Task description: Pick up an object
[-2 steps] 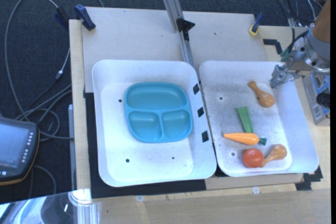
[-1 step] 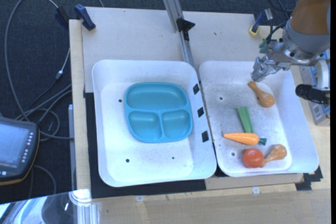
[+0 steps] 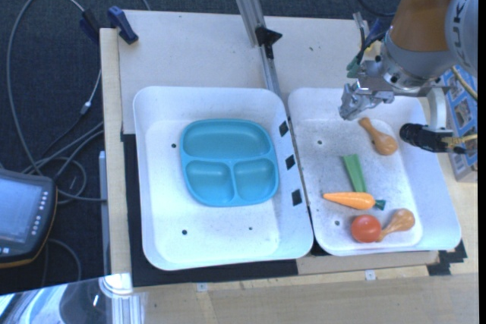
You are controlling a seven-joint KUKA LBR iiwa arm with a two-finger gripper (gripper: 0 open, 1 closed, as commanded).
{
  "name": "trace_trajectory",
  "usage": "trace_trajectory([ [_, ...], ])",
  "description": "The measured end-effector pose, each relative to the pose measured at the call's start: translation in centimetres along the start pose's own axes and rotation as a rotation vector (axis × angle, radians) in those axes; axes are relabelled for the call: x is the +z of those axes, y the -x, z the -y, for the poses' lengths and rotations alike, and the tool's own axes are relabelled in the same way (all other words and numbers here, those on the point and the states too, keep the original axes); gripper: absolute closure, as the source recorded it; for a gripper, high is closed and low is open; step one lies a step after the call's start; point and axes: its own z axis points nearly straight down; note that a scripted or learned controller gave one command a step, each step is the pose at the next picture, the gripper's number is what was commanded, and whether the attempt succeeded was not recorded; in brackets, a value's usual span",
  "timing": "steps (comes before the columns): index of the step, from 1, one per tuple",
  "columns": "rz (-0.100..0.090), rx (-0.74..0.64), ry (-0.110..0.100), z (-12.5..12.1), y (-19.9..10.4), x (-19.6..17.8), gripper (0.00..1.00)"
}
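Here, my pincer (image 3: 355,107) low over right bin (image 3: 433,186), tips at upper end of tan wooden peg (image 3: 378,136); open or closed, cannot tell. Carrot (image 3: 349,199), tomato (image 3: 366,228) nearer front.

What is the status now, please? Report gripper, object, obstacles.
Gripper low over right bin, far end. Wooden drumstick beside it, not held. Carrot, green block nearer, apart.

Two shallow white bins sit side by side, the left bin (image 3: 152,186) holding one blue divided plate (image 3: 228,161). The right bin (image 3: 433,186) holds five items: two tan gourd-shaped pieces at 1 o'clock (image 3: 378,136) and 5 o'clock (image 3: 399,221), one green block (image 3: 352,172), one carrot (image 3: 351,199), one tomato (image 3: 366,228).
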Motion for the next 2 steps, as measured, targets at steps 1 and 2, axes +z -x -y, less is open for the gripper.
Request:
trace_trajectory([
  [1, 0.000, -0.001, 0.004, -1.6, -6.3, 0.1, 1.00],
  [2, 0.001, -0.001, 0.004, -3.4, -12.0, 0.0, 1.00],
])
